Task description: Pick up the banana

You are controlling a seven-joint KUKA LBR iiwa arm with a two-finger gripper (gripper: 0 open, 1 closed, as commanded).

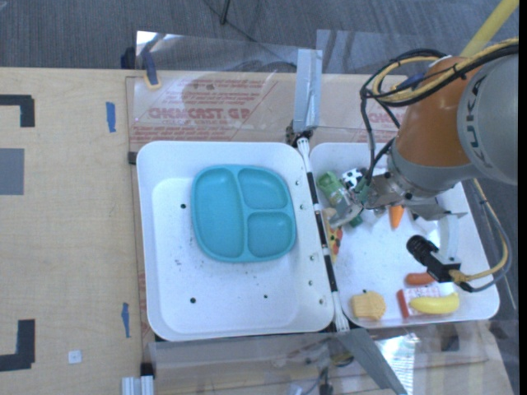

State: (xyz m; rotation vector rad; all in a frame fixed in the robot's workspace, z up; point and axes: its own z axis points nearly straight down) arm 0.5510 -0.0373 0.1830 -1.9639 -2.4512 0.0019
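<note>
Progress: not yet done, as I judge it; the banana [435,304] lies free in the right bin [372,262], at the view's lower-right corner.
Gripper: the gripper [342,216] is low by that bin's left wall, well apart from the banana; I cannot tell whether it is wide or narrow.
Remaining: cross over, descend, grasp, lift.
Banana: smooth, yellow, curved, probably plastic.
Neighbours: small red piece [418,278] just beside it; bumpy yellow lump [368,305] nearby.
Left bin [165,245]: glossy teal three-part plate [244,212].

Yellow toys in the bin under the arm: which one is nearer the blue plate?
The stubby, bumpy yellow piece, beside the wall between the bins; the curved banana lies farther off.
</note>
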